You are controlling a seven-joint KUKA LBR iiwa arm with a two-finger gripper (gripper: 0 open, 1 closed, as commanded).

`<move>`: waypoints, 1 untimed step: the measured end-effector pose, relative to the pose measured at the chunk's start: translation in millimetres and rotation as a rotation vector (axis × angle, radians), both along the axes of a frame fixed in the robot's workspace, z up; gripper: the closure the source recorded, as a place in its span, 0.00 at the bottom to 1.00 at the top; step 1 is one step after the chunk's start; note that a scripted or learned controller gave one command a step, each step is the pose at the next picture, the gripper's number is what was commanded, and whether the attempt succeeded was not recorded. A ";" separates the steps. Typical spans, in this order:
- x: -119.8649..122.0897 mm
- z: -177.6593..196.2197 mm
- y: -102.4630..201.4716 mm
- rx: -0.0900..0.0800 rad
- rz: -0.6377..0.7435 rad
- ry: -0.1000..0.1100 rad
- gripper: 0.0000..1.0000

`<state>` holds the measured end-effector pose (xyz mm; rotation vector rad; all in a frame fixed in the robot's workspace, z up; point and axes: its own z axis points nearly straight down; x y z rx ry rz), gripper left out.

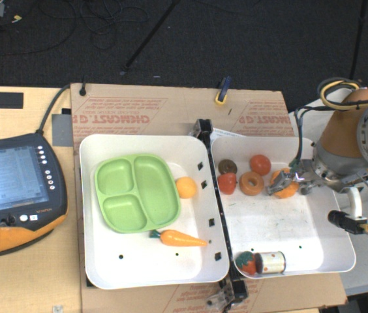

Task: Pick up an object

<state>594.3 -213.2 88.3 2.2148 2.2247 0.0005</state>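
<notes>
Grasp stage: the gripper (282, 186) sits at an orange fruit (288, 189) in the right bin (331, 256); finger state indiscernible. Next: secure, then lift.

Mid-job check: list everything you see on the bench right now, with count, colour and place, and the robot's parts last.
Bins: 2, white, side by side; left bin, right bin.
Tray: 1, green, three compartments, left bin.
Ball: 1, orange, left bin, beside the tray.
Carrot: 1, orange, left bin, near edge.
Doughnut: 1, brown, right bin, far side.
Tomatoes: 2, red, right bin;.
Ring: 1, orange-brown, right bin.
Can: 1, pale, lying in right bin's near corner.
Pendant: 1, grey-orange, bench left.
Clamp: 1, blue-yellow, far edge.
Arm: 1, grey-orange, right.
Claw: 1, over an orange item, right bin.
</notes>
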 end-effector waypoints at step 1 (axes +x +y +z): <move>-2.3 9.6 0.2 0.003 -0.001 0.005 1.00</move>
